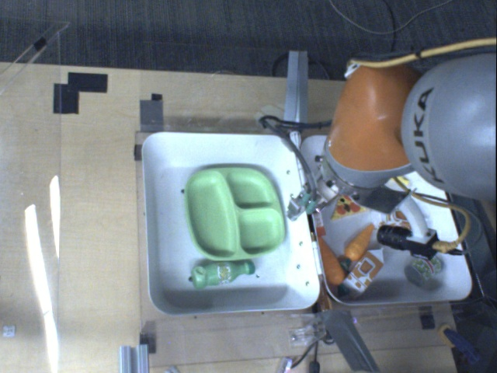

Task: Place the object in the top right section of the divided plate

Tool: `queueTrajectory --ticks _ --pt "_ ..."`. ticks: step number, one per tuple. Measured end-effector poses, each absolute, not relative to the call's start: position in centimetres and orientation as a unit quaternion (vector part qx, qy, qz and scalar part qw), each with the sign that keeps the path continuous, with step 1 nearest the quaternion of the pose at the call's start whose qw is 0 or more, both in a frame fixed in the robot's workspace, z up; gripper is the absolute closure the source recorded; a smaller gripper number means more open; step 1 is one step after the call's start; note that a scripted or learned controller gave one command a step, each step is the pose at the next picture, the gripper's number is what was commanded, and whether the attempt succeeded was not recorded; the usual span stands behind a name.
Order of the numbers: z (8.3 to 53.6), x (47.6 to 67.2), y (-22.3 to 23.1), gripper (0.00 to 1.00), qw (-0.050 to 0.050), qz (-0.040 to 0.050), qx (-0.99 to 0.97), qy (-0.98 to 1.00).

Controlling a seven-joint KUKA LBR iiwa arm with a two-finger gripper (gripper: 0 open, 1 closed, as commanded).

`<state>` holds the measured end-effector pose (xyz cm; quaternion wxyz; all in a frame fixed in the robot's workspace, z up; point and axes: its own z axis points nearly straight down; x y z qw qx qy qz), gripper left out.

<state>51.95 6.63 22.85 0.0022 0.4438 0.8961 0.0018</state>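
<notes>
You had the grey arm's two-finger gripper (301,203) low over the wall where the two shallow white bins met. Whether it was spread or pressed together could not be told at this slant. A small greenish bit showed at its tip, too small to say whether it was a held object or part of the tool.

Just beside the gripper, toward the view's left, lay the light green divided plastic plate (233,210) in the left white bin (159,208). Its top right section (252,186) was the compartment nearest the gripper, slightly up the view from it. I judge your coming move turned on that short sideways gap.

Further from the gripper, down and to the left, a green plastic bottle (221,273) lay on its side just below the plate, its long axis running roughly across the view and its cap end pointing back toward the gripper's side.

On the gripper's other side, the right white bin (458,290) held an orange carrot-shaped toy (359,242) and other small items, under the arm.
</notes>
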Motion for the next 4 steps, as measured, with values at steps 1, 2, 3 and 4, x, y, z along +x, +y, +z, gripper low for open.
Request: queueTrajectory --ticks 1,2,3,4 --pt "18.5 48.8 10.6 1.0 0.002 0.0017 0.398 0.917" --pt "22.6 52.4 12.8 1.0 0.003 0.0021 0.286 0.958" --pt "33.6 58.8 11.4 1.0 0.005 0.0025 0.255 0.967" --pt "22.2 52.5 3.7 1.0 0.003 0.001 0.258 0.966"
